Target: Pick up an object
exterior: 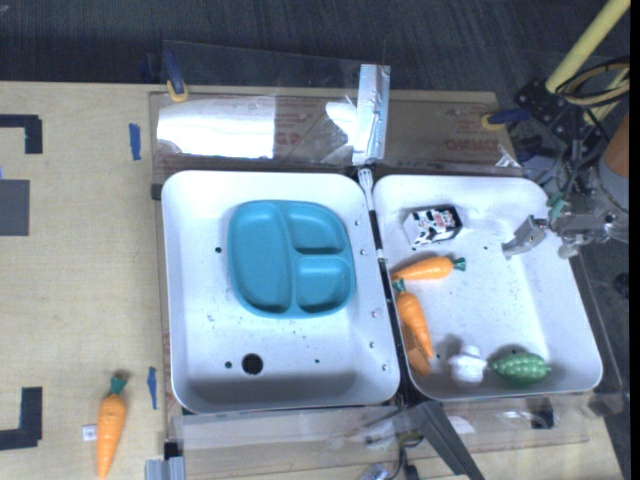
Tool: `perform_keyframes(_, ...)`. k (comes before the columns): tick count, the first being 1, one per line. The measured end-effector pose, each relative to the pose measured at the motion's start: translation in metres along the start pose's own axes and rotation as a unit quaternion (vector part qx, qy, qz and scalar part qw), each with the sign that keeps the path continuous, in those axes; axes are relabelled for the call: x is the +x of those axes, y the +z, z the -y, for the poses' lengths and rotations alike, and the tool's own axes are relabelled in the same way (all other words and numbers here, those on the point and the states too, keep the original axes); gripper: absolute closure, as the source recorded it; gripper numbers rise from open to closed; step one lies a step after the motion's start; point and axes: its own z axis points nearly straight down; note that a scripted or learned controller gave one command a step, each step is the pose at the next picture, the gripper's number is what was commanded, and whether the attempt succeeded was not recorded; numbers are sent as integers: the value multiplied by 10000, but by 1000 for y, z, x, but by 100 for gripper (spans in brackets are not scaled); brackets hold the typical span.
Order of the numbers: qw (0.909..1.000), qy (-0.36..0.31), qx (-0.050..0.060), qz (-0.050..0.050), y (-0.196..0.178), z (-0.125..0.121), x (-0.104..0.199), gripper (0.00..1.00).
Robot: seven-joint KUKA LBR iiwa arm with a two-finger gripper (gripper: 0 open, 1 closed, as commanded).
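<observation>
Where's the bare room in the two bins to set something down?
Left bin: front strip below the blue tray. Right bin: its middle, right of the carrots. Crowded: its left side and front edge by the green toy.

A divided tray (292,256) lies in the left bin (190,298). In the right bin (560,318), a cow toy (434,224) sits near the back-left corner, two carrots (428,268) along the left wall. A third carrot (110,426) lies on the bench (70,268) by its front-left corner.
</observation>
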Motion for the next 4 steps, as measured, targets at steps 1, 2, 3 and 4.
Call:
perform_keyframes(1,9981,-618,26,-13,61,-44,55,0)
perform_keyframes(2,9943,-1066,-24,11,108,-59,94,0)
perform_keyframes(3,9984,-566,-50,17,29,-37,80,0)
perform_keyframes(4,9992,-389,-26,6,108,19,80,0)
